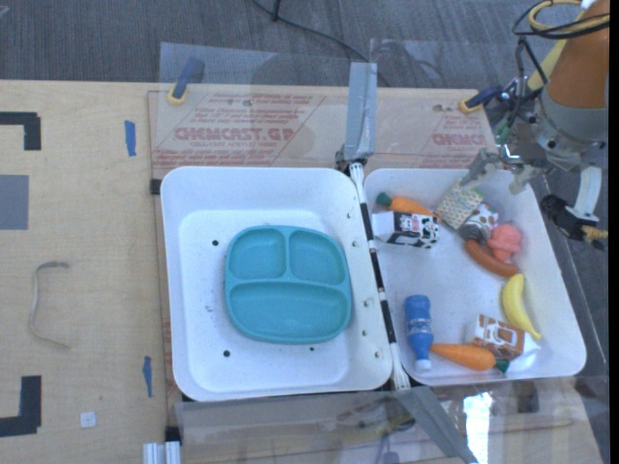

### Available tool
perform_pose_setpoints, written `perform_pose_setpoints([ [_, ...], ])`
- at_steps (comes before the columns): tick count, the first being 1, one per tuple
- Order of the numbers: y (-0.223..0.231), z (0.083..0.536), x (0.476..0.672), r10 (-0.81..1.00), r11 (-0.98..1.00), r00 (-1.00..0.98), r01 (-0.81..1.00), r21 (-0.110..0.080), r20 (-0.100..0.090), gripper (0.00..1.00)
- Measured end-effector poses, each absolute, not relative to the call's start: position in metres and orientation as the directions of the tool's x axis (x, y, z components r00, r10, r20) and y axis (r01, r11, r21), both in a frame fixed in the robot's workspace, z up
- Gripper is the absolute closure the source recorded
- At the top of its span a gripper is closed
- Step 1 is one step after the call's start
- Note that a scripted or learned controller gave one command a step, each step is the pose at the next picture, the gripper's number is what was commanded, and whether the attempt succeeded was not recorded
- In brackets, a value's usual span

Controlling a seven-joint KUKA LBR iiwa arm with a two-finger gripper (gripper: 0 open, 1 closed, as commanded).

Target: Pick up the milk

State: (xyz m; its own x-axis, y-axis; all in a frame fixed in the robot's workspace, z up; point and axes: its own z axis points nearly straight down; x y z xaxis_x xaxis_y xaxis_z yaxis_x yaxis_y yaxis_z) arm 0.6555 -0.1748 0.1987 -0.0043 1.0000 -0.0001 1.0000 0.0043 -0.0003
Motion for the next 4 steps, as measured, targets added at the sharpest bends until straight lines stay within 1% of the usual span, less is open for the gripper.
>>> perform_pose_setpoints([
  [1,-0.183,0.111,0.655,0.994,0.111,-0.111,0.994,0.006,-0.004,0.00],
  [2,-0.124,0.182,0.656,0.999,0.043,-0.043,0.999,0.004,-0.002,0.00],
  [3,-0.147,0.116,0.667,0.998,0.069,-0.069,0.998,0.006,-0.005,0.00],
  [4,-0.094,0.088,0.613,0.993,-0.121,0.121,0.993,0.005,0.001,0.00],
])
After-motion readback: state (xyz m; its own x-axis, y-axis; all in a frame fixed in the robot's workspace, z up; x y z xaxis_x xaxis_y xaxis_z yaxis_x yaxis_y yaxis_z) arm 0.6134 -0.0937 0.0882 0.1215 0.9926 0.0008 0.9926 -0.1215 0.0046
